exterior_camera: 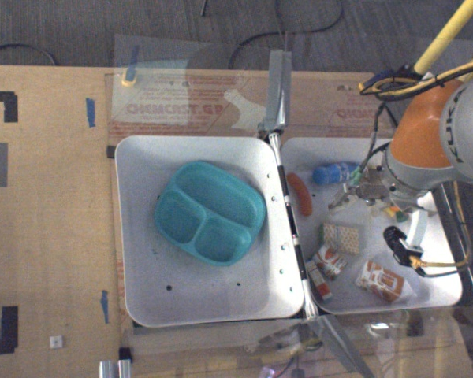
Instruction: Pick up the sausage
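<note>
The sausage [300, 193] is a short red-orange link lying lengthwise against the left wall of the right bin [449, 290]. My gripper [363, 196] hangs over the upper middle of that bin, to the right of the sausage and apart from it. Its fingers are spread open with nothing between them. The grey wrist and orange band [426, 136] rise to the right of the gripper and hide part of the bin floor.
A blue packet [335, 172] lies just up and left of the gripper. A cracker [343, 237], a small red-white packet [328, 263] and an orange carton [380, 280] lie lower in the right bin. A teal divided plate [210, 212] sits in the left bin [142, 290]. A black cable [402, 246] loops at the right.
</note>
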Robot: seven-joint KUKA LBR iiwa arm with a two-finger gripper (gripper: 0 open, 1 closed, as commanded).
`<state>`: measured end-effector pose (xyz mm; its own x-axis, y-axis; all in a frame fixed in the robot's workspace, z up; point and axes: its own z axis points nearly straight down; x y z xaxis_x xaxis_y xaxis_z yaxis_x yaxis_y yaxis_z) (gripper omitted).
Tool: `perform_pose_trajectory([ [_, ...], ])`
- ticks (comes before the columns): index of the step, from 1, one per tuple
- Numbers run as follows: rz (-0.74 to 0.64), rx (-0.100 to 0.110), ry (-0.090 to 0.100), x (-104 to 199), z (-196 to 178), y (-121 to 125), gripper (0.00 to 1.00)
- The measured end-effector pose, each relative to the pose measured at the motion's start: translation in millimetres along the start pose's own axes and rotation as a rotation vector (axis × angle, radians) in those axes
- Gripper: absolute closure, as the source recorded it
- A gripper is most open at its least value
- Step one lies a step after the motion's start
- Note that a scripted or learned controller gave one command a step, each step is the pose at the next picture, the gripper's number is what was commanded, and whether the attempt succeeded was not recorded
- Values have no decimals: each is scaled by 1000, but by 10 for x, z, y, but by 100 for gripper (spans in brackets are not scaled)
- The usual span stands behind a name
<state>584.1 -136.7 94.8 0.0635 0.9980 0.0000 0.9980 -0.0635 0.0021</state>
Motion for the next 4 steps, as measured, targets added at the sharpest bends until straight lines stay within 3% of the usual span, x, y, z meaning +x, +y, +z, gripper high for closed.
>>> perform_pose_trajectory([
  [1, 262, -6, 0, 234, 64, -641, 0],
  [2, 268, -7, -2, 207, -31, -643, 100],
  [3, 272, -7, -2, 196, -122, -644, 100],
  [4, 236, -2, -1, 276, 65, -395, 100],
])
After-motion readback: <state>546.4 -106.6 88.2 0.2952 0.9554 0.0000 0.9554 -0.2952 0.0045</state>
